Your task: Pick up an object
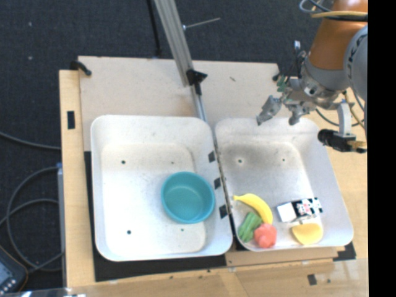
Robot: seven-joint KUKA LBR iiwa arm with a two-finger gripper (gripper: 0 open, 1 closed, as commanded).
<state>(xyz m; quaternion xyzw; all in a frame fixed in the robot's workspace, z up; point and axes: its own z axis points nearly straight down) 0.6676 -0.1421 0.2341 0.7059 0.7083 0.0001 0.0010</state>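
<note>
**Gripper poised above right bin, nothing in hand**

I find the gripper at the far rim of the right bin, its fingers spread apart with nothing between them. I judge it is parked there for a clear descent. The candidate objects crowd the near edge of that bin, well apart from the gripper: a banana touching a green vegetable, a red fruit just beside them, a small white box and a yellow wedge. Beyond the bin's left wall, a blue bowl sits alone in the left bin. The clustering may complicate a clean grasp
</note>
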